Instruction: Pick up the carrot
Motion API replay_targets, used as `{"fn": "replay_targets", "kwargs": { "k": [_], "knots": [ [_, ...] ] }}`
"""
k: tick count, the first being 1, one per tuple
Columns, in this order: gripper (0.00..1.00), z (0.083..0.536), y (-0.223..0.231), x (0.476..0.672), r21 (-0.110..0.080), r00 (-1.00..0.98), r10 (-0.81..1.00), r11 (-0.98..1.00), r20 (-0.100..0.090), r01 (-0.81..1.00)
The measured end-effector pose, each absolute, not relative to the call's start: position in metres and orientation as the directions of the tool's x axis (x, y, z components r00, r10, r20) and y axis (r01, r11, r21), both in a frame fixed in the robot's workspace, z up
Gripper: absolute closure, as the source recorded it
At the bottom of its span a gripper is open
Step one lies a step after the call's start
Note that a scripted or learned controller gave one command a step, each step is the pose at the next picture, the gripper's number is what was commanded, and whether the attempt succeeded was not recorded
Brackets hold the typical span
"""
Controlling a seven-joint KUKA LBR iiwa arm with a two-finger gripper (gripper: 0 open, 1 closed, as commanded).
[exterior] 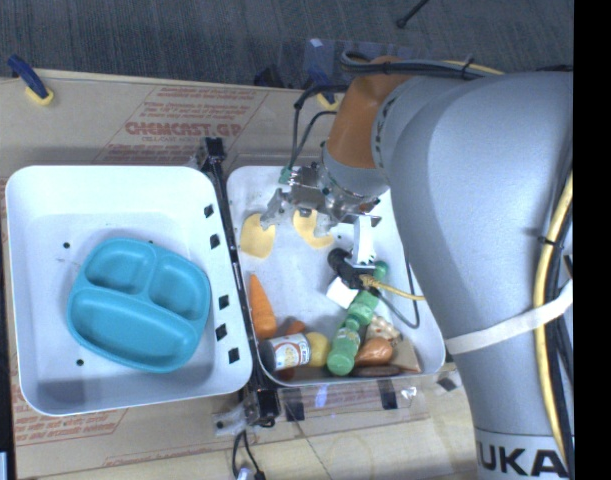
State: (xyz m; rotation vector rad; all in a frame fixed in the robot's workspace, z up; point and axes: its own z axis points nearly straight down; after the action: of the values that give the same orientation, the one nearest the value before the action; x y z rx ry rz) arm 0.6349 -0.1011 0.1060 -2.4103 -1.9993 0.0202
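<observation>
Underneath, cardboard-covered bench, dark carpet.

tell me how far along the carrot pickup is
Done: the arm has reached over the right bin. In hand: nothing. The end effector sits at the bin's far end near the yellow pieces. Left: the whole grasp and lift, since the carrot lies flat against the left wall, apart from the end effector.
</observation>
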Motion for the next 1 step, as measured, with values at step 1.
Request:
{"fn": "replay_targets", "kwargs": {
  "k": [1],
  "knots": [
    [0.00, 0.0895, -0.0950, 0.5816, -0.016, 0.153, 0.988, -0.153, -0.002, 0.988]
  ]
}}
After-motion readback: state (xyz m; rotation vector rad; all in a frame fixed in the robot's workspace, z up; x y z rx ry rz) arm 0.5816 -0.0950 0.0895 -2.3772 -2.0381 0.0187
